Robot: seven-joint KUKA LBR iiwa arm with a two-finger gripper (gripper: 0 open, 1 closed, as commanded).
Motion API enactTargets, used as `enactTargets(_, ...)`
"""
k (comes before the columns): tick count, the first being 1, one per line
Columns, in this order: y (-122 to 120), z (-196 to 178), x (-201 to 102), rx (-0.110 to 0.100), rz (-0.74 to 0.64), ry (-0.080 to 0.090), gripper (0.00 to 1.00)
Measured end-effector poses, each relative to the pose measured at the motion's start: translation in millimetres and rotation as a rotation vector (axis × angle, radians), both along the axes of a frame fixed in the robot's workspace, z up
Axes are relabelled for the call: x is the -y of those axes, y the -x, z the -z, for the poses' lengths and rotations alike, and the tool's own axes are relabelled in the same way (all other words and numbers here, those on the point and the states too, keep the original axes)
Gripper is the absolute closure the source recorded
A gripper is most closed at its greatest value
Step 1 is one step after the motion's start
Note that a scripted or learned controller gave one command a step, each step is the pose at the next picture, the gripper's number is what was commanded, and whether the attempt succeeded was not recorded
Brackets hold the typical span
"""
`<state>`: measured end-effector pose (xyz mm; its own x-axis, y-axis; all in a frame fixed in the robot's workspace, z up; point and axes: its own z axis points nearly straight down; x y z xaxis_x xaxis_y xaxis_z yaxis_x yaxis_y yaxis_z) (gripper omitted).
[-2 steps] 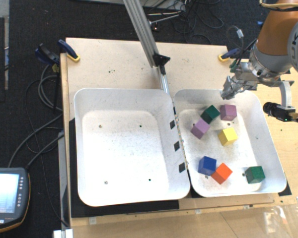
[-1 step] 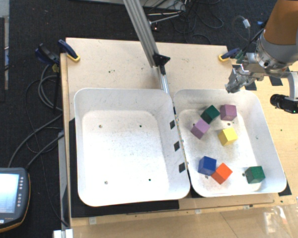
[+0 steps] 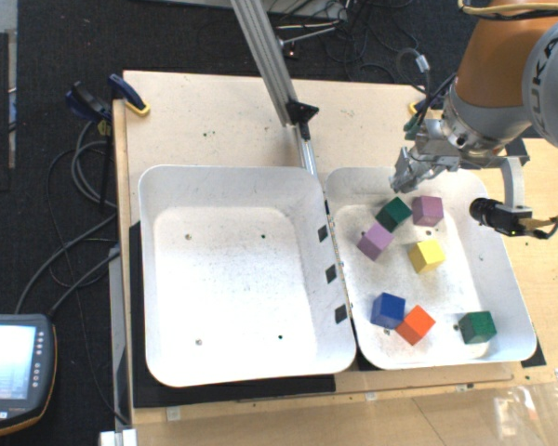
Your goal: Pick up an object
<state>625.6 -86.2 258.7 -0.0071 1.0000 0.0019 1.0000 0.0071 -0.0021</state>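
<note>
Light purple block [image 3: 374,241] lies below-left of the gripper [image 3: 405,182], dark green block [image 3: 392,214] just beneath its tips, purple block [image 3: 428,210] below-right. Yellow block [image 3: 426,255] sits further below. Finger state: cannot tell; nothing visibly held.

light: bright, even overhead | shadows: soft, short | glare: mild on white bins [image 3: 228,179] | focus: sharp — slight grain

Single fixed camera above desk [image 3: 223,110], looking down at slant. Mid-range: both white bins [image 3: 158,203] fully in frame, floor and cables around edges. Arm [image 3: 511,54] enters from right.
</note>
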Motion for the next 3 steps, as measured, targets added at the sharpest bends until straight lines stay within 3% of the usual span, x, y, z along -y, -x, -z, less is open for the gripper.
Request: enactTargets(3,70.9,4.6,-150.5,0.000,-0.002,-0.001,1.00)
